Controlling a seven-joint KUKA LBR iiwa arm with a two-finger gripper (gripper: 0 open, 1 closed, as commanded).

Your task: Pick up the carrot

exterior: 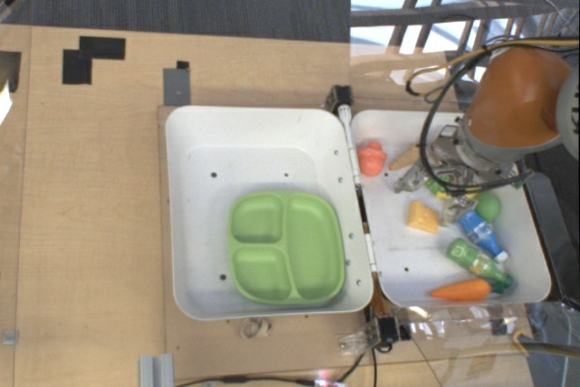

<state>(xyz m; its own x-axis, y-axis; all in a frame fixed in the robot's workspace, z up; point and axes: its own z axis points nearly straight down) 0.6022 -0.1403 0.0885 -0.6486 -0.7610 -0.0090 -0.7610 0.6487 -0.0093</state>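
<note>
2 white bins: the carrot lies along the right bin's front edge; the gripper hovers mid-bin, grip state unclear.

Bright, even overhead light, and pretty soft all round

A glare patch washes out the bench at its far right edge, with reflected window bars in it. Both white bins run near overexposed, shadows under their rims are faint, and the small items in the right bin look slightly blurry. Floor beyond is dim.
</note>
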